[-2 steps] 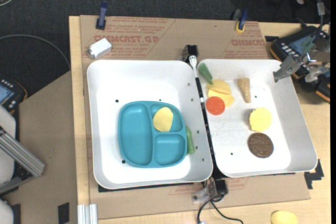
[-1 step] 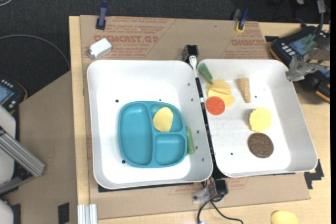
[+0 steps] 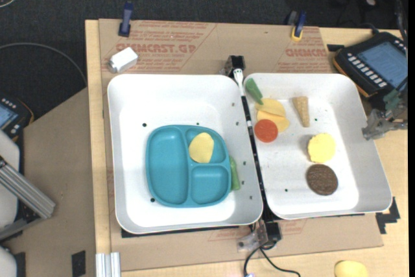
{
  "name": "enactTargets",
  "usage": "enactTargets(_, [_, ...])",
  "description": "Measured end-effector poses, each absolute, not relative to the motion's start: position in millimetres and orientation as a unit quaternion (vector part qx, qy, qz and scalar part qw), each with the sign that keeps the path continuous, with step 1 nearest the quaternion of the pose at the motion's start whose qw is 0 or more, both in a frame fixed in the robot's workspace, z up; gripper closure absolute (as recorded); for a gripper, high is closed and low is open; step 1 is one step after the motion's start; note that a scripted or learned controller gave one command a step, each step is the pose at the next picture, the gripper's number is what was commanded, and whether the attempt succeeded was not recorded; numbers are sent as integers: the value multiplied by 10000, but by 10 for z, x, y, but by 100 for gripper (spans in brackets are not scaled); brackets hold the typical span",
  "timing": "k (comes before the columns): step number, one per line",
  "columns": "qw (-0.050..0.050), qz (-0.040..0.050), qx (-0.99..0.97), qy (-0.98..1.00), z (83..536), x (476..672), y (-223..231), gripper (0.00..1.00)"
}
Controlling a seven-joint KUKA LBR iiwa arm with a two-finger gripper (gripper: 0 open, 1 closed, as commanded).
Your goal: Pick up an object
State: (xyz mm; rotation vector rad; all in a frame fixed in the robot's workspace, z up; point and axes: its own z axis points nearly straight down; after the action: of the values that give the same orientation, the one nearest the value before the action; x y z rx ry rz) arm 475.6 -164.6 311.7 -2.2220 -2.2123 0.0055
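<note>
At the 3 o'clock rim of the right bin point(image 3: 363, 100), a small grey metal part that looks like the claw point(image 3: 379, 123) pokes in over the edge; it is too small and blurred to tell whether it is open or closed, and nothing can be seen gripped in it. The nearest things lie apart from it on the bin floor: a yellow round piece point(image 3: 321, 148) toward 8 o'clock from the claw, and a brown disc point(image 3: 321, 179) toward 7 o'clock, just below the yellow one. Toward 9 o'clock stands a tan cone point(image 3: 301, 110), and beyond it, by the bin's 9 o'clock wall, a yellow wedge point(image 3: 272, 110) touches a red round piece point(image 3: 266, 131), with a green piece point(image 3: 253, 91) at their 11 o'clock. Farther out, the left bin point(image 3: 130, 113) holds a teal divided tray point(image 3: 172, 168) with a yellow piece point(image 3: 201, 148) in its upper right compartment. Both bins rest on the cardboard-topped desk point(image 3: 188, 48).
</note>
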Motion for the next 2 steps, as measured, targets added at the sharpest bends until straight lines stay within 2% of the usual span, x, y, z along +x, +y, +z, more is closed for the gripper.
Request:
enactTargets(1, [20,10,-7080,-7062,2668,4787,-1985,100])
enactTargets(2, [-105,-50,-7060,-7081,4899,4802,-1837,100])
